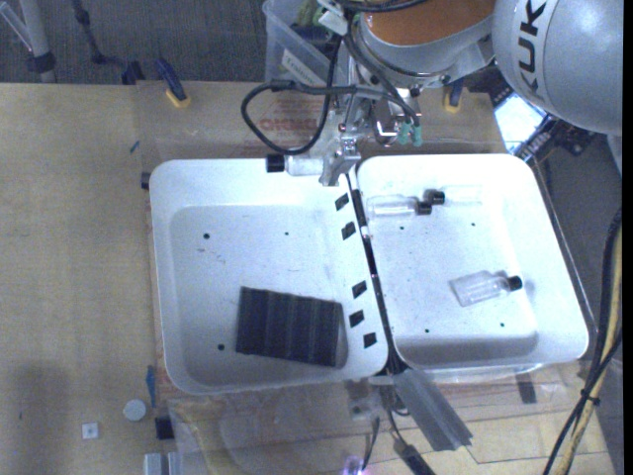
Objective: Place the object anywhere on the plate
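A dark ribbed rectangular plate [290, 328] lies flat near the front of the left bin [188, 196]. Two clear vials with black caps lie in the right bin [554, 315]: one [406, 204] near the back left corner, the other [483, 287] right of the middle. My gripper [341, 163] hangs over the back rim where the two bins meet, left of the nearer vial and well behind the plate. The grey arm with its orange band [425, 8] rises above it at the top right.
Black tabs [354, 290] line the seam between the bins. A black cable [272, 117] loops behind the left bin. A grey crate of parts [297, 28] stands at the back. Small loose items [134, 410] lie on the bench at the front left.
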Motion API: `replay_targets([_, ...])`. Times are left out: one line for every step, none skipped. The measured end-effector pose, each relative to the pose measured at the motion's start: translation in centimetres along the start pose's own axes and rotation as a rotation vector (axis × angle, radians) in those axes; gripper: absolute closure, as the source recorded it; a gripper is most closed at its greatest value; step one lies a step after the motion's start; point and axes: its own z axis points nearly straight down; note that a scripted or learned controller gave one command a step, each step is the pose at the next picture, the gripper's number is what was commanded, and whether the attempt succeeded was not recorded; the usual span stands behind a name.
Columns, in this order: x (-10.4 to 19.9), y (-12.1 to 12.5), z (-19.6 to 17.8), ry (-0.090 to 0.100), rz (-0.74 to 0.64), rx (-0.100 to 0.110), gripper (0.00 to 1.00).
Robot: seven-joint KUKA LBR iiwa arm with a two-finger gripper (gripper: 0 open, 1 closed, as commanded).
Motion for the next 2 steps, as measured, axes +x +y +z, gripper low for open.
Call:
replay_targets([-3.8, -3.8, 1.5, 0.0, 0.569, 0.002, 1.0])
replay_targets([-2.4, -6.1, -4.2, 0.001, 0.996, 0.003, 1.0])
